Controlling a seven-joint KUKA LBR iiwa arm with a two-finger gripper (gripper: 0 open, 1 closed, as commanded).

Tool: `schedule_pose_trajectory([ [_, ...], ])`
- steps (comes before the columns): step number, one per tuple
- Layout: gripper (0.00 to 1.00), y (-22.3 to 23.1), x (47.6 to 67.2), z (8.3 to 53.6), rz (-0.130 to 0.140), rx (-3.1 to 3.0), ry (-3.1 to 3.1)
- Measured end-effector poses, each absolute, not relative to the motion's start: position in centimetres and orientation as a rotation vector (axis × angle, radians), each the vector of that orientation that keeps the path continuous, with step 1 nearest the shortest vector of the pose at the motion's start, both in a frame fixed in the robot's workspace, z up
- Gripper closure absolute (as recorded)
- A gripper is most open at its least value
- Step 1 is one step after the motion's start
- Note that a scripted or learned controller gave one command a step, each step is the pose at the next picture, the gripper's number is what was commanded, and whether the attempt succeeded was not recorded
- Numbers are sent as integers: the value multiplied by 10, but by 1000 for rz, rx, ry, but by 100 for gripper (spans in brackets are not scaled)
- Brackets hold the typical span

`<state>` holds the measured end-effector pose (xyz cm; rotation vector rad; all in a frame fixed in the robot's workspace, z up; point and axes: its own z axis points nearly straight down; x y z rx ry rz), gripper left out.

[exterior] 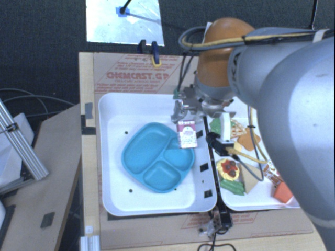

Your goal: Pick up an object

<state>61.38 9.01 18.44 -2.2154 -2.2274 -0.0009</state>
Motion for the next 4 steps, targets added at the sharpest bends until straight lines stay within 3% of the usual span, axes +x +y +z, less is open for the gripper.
schedule_pose_trajectory([
  [1, 100, 115, 564, 128, 7, -2210, -2226],
  [2, 100, 120, 583, 218, -13, -2218, -2232],
  [3, 100, 159, 569, 257, -7, -2213, -2231],
  [4, 100, 169, 516, 303, -5, -2213, -2229],
])
